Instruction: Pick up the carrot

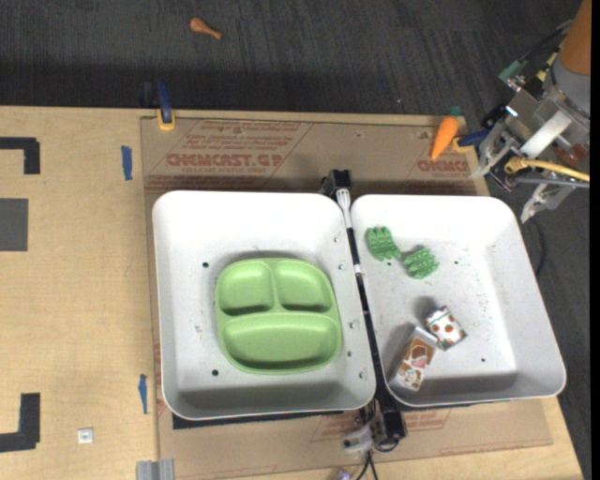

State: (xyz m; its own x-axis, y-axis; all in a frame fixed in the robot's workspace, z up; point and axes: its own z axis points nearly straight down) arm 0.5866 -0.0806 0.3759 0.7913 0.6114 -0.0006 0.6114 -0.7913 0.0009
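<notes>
The carrot [444, 134], orange with a green top, is at the back of the bench on the cardboard, just beyond the far edge of the right bin [525, 281]. My gripper [483, 142] is at the upper right, right beside the carrot's right side, with cables and grey wrist parts behind it. Whether it touches the carrot I cannot tell at this size.
The right bin holds two green toy pieces [380, 242] [421, 262] and two small printed packets [445, 328] [415, 361]. In the left bin [178, 281] lies a green divided plate [277, 312]. A small orange object [204, 28] rests on the dark floor far back.
</notes>
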